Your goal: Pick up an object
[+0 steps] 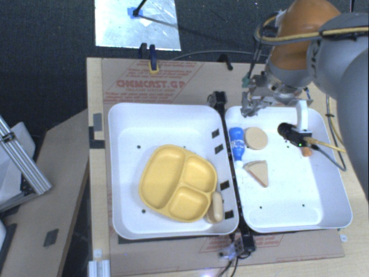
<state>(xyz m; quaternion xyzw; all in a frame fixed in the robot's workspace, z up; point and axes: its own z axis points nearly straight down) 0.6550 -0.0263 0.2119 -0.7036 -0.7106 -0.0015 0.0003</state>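
Pincer (252, 109) hovers just above round tan disc (256, 138).

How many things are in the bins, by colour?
Yellow: 1, tray
Blue: 1, bottle
Tan: 3, disc, wedge, roll
Total: 5

Bright, even light — foil sheet (137, 15) glares.
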